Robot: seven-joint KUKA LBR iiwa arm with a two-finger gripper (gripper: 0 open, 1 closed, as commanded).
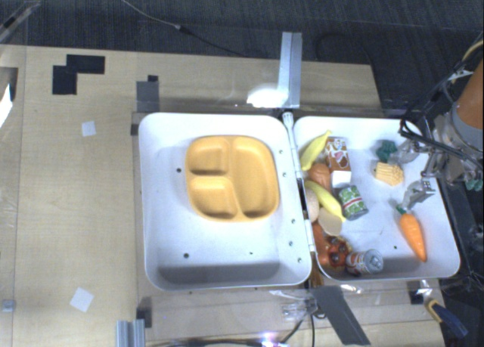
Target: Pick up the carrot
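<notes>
The orange carrot [413,237] lies in the right bin [446,262], near its right wall, tip pointing toward the front. My gripper [414,174] hovers just behind the carrot's green end, coming in from the right. Its two silver fingers [420,190] stand apart, open, with nothing between them. The nearer finger sits a short way above the carrot's top, apart from it.
A yellow corn piece [389,174] and a green item [388,149] lie left of the gripper. Bananas [325,198], a small can [352,202], a red box [337,153] and a soda can [368,261] crowd the bin's left side. The left bin [162,262] bears a yellow divided plate [231,178].
</notes>
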